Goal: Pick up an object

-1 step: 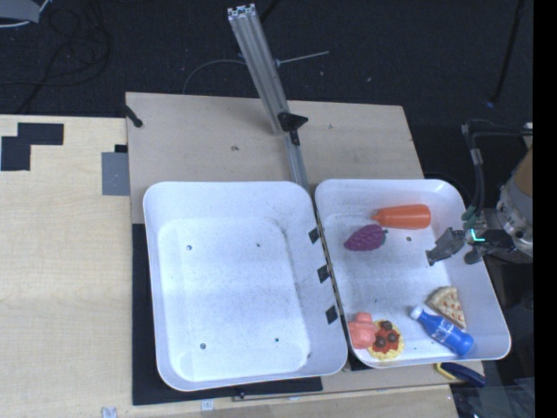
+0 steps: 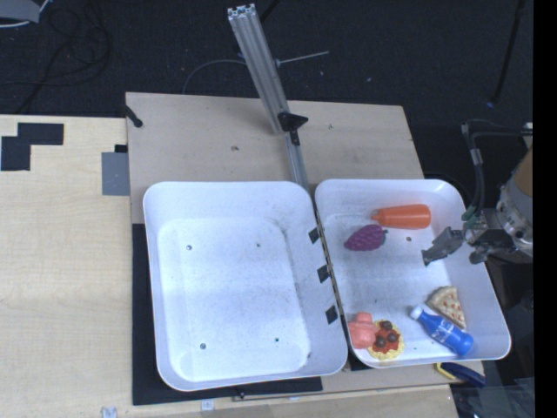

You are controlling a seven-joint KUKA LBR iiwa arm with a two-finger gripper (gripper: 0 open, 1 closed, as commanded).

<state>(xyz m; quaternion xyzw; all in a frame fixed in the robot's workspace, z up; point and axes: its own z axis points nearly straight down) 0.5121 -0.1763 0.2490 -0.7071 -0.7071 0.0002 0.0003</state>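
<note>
Claw (image 2: 459, 249) open w/ nothing in it, over right bin (image 2: 396, 279) edge, near long orange carrot (image 2: 402, 217)

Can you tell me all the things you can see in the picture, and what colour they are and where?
shallow white plastic bins: 2, white, side by side on the bench
orange toy carrot: 1, orange, top of right bin
purple toy grape bunch: 1, purple, right bin, below the carrot
tan toy pizza slice: 1, tan, right bin, lower right
blue toy bottle: 1, blue with white cap, right bin, bottom right
pink toy block: 1, pink, right bin, bottom left
yellow toy pastry with dark berries: 1, yellow, touching the pink block
grey two-finger gripper: 1, grey, over the right bin's right edge
</note>
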